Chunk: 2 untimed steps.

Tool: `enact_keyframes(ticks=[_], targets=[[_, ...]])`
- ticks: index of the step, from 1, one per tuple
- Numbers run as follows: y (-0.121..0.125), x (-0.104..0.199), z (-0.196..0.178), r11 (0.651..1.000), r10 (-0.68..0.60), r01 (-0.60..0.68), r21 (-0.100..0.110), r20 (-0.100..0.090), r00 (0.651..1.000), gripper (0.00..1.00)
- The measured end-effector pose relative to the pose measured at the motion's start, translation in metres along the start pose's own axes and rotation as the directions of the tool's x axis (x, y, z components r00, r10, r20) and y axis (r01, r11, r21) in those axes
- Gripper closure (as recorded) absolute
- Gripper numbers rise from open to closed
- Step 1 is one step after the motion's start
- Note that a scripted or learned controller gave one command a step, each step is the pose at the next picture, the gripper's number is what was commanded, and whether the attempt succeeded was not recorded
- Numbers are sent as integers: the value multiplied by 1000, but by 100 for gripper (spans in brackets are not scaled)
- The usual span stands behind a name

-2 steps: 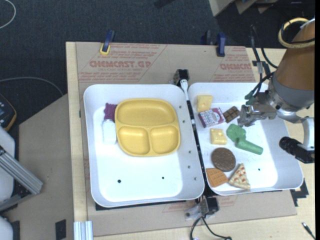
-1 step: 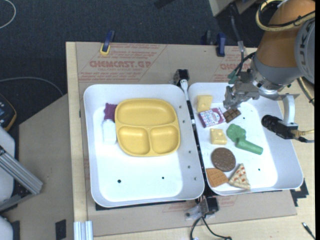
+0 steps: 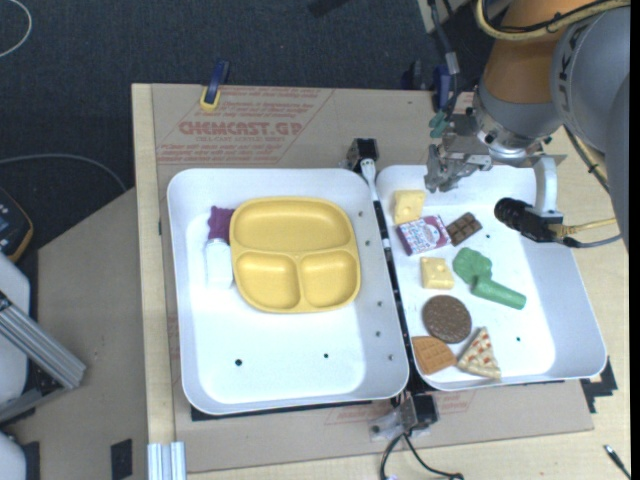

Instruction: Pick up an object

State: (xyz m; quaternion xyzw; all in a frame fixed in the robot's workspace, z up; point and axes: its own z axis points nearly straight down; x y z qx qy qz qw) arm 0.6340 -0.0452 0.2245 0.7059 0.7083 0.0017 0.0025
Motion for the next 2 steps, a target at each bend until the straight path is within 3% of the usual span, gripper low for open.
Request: enact_keyframes(ticks=[1,2], targets=[[38,29,9,1000,-1,1,0,0,1000,100],[26,35,6,1000,3,-3,9,-1,1000,100]])
